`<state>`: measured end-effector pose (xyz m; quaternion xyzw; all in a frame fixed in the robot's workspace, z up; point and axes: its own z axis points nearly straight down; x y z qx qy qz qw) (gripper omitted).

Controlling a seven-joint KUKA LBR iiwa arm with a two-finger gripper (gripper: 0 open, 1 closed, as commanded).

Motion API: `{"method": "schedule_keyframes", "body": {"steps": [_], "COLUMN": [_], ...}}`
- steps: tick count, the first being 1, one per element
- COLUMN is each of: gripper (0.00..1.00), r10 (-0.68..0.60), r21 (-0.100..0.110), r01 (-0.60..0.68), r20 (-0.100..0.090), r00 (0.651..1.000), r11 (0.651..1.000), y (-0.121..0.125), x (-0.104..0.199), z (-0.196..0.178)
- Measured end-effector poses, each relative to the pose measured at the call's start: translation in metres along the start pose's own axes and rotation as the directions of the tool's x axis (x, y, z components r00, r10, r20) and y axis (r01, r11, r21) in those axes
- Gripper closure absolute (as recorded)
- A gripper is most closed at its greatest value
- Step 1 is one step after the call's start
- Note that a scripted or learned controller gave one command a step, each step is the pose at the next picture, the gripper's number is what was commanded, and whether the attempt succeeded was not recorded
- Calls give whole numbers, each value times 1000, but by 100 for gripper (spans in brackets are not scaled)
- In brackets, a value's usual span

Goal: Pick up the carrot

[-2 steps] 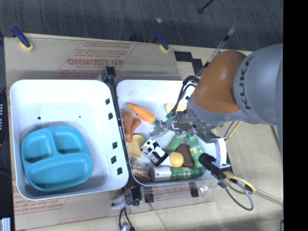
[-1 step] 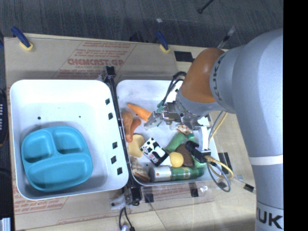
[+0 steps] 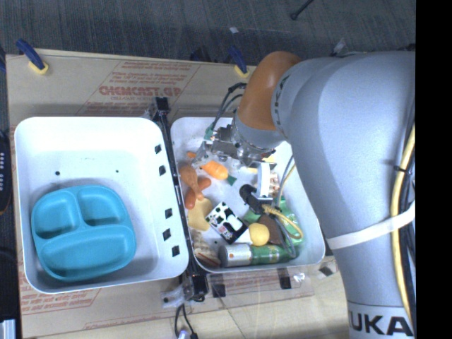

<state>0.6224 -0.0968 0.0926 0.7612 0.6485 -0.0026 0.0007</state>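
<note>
We see the carrot lying in the right bin near frame centre, just below our gripper. We cannot tell how the jaws stand; the wrist hangs low, presumably positioned for a grasp.

- 2 bins stand side by side on the bench: the left bin and the right bin, with their inner walls touching.
- A divided tray lies in the left bin, in its front half, near the left wall.
- The arm reaches in from the right, above the back part of the right bin.
- The gripper hangs over the back of the right bin.
- The carrot lies in the right bin, just in front of the gripper.
- A can lies on its side at the front wall of the right bin.
- A lemon lies just behind the can.
- A patterned box lies left of the lemon.
</note>
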Motion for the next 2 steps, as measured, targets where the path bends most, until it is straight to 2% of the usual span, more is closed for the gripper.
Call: {"method": "schedule_keyframes", "body": {"steps": [1,2], "gripper": [100,100], "r10": [-7,123], "r21": [7,11], "r01": [7,-123], "r20": [-1,-2], "r00": [1000,992], "r11": [1000,992], "y": [-1,-28], "x": [1,-16], "z": [-9,-31]}}
